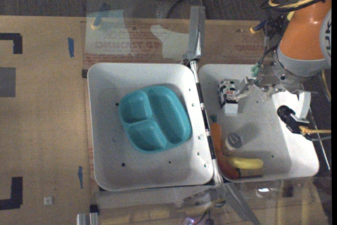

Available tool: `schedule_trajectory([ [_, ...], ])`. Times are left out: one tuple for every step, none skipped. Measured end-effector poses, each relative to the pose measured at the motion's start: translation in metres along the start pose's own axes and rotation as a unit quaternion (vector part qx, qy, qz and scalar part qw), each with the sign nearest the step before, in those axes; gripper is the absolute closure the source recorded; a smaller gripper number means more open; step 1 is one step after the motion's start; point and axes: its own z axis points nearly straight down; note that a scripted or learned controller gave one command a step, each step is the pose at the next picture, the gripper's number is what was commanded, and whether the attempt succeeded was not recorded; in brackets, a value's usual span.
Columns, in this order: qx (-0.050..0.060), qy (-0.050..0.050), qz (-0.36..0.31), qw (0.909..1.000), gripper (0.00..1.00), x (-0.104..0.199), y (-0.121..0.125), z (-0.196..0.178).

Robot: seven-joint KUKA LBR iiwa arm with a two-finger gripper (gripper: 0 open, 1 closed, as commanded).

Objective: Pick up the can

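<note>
Can (233, 140), seemingly a small upright cylinder with a grey lid seen end-on, stands near the right bin's (300, 163) front edge, beside a banana (246, 163). Gripper (239, 93) hangs by the far-left corner over a small box (228, 95); its opening I cannot tell.

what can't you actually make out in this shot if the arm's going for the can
- Gripper: camera view, small and blurred; open or shut cannot be told.
- Can: seen almost end-on from above; its side and label are hidden.
- Banana: overlaps a dark thing beneath it at the right bin front wall; too blurred to name.
- Arm: cut off by the picture's top and right edges.
</note>
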Motion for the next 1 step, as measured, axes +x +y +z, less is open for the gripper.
schedule_trajectory([
  [-0.005, 0.0, 0.082, 0.9966, 0.0, 0.0016, -0.0157, 0.106],
])
